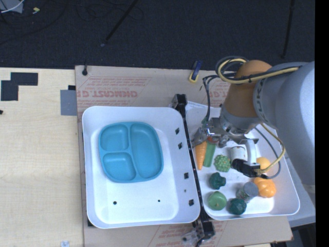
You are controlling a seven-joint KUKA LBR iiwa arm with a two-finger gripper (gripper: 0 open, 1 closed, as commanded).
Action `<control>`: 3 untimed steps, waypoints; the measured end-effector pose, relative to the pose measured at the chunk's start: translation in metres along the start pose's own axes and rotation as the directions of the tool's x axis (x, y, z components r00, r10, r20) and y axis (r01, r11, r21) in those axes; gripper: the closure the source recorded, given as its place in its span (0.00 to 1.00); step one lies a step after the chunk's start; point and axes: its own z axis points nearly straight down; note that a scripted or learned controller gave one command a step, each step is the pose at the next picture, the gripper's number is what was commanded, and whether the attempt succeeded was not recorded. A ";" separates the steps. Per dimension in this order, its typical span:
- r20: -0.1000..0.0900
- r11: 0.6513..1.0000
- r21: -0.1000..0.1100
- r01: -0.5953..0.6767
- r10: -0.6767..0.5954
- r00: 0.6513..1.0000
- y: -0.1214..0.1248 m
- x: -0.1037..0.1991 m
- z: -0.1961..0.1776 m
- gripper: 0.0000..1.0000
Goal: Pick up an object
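Observation:
My gripper [209, 137] hangs low over the left part of the right bin [288, 202], under the orange wrist band. Right below it lie an orange carrot-like piece [200, 155] and a green stick [207, 156], side by side against the bin's left wall. The gripper's tip touches or overlaps their upper ends, and I cannot make out a grasp. A pale green bumpy piece [222, 163] sits just to the right of them.
Further front in the right bin lie a dark green piece [216, 180], a light green round one [216, 200], a teal one [237, 206], a grey one [248, 190] and orange-yellow ones [266, 188]. The left bin [97, 199] holds a blue divided plate [130, 152].

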 end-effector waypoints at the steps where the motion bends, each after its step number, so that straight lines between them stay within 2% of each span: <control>1: -0.001 1.000 0.002 -0.004 0.004 1.000 0.000 -0.001 -0.010 1.00; 3: 0.000 1.000 -0.005 -0.004 0.004 1.000 -0.006 -0.006 -0.096 1.00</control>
